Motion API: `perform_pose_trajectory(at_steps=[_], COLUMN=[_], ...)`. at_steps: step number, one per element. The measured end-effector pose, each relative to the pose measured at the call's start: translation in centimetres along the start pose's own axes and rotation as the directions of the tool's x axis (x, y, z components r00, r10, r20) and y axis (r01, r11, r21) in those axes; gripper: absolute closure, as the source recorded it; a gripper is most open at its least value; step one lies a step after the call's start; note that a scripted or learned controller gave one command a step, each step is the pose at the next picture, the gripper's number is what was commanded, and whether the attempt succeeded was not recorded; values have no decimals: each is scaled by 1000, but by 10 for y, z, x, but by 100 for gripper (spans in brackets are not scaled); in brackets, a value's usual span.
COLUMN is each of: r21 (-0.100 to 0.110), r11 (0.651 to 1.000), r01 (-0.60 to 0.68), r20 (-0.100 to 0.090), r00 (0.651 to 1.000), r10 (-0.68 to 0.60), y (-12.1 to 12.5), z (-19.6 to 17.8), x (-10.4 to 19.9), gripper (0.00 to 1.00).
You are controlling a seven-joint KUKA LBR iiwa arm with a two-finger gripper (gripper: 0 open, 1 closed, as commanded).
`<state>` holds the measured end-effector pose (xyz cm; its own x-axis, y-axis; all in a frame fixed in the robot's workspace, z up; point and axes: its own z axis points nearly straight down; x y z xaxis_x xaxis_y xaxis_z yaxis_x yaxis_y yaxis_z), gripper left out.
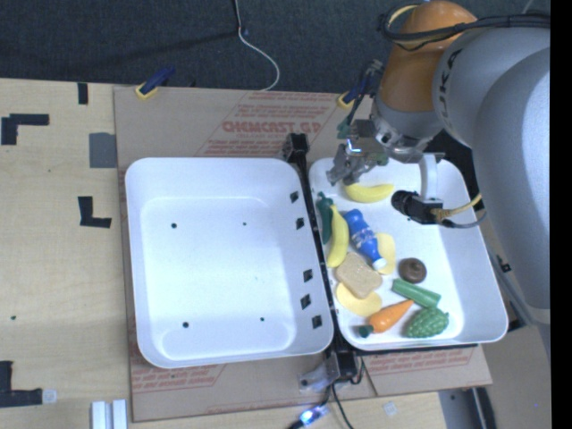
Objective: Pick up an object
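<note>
My gripper (345, 170) hangs over the back left part of the right bin (472, 239), its metal fingers pointing down just left of a small yellow banana (368, 191). Nothing shows between the fingers, and their state is unclear. Below it lie a blue bottle (363, 235), a longer yellow banana (337, 239), a slice of bread (357, 277), a brown chocolate doughnut (411, 269), a green cucumber (416, 293), an orange carrot (391, 315) and a green broccoli (425, 323).
The left bin (161, 186) sits beside the right one on a cardboard sheet (259, 123). A black divider with clips (308, 239) runs between the bins. A cable (255, 47) trails across the dark backdrop behind. The arm's grey body (509, 123) fills the right side.
</note>
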<state>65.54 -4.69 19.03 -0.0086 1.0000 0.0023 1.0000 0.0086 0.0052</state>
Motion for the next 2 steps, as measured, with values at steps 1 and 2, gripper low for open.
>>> perform_pose_trajectory(at_steps=[1, 2], r21=[6, 16], r11=[1000, 1000], r01=[-2, -5], r20=[1, 0], r00=[1000, 1000], r10=[2, 5], y=[14, -104], z=[7, 6], x=[45, 84], gripper=[100, 100])
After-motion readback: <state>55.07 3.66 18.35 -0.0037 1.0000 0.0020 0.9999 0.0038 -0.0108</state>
